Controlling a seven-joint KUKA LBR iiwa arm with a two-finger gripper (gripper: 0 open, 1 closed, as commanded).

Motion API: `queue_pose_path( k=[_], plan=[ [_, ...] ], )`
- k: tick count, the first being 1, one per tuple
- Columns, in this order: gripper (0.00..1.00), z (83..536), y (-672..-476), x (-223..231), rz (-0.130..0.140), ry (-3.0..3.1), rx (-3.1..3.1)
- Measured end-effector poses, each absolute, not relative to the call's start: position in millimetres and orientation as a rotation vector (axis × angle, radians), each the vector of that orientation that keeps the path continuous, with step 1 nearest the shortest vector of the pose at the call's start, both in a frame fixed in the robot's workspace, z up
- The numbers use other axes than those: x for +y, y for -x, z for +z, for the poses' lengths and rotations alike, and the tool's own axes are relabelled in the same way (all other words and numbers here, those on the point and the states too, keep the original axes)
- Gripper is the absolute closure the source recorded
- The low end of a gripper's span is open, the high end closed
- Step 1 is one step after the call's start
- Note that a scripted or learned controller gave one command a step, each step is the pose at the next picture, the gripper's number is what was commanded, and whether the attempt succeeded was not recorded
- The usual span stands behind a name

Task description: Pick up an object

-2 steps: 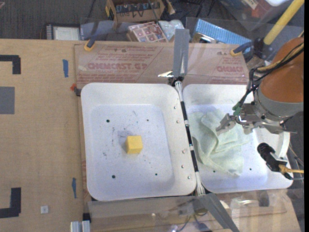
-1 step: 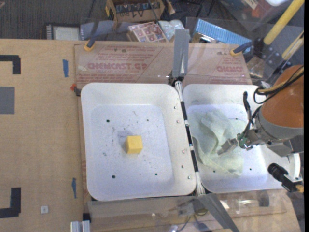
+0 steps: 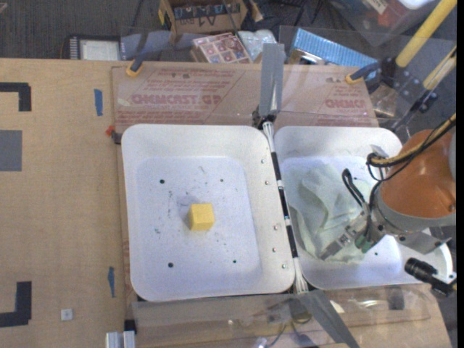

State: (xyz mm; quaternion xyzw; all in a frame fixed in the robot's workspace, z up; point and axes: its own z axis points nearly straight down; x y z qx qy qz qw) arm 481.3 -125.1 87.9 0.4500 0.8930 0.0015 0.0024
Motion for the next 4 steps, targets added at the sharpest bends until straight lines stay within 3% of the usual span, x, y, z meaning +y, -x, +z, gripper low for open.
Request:
queue_pose_path(
  k=[1, 2, 3, 4],
  plan=[
    [1.0, 99, -483.0, -126, 0.008, -1.411, 2.793],
    [1.0, 185, -516.4, -60, 0.002, -1.581, 2.713],
    [1.0, 185, -569.3, 7, 0.002, -1.763, 2.597],
    [1.0, 185, -532.3, -52, 0.0, -1.372, 2.828]
  ],
)
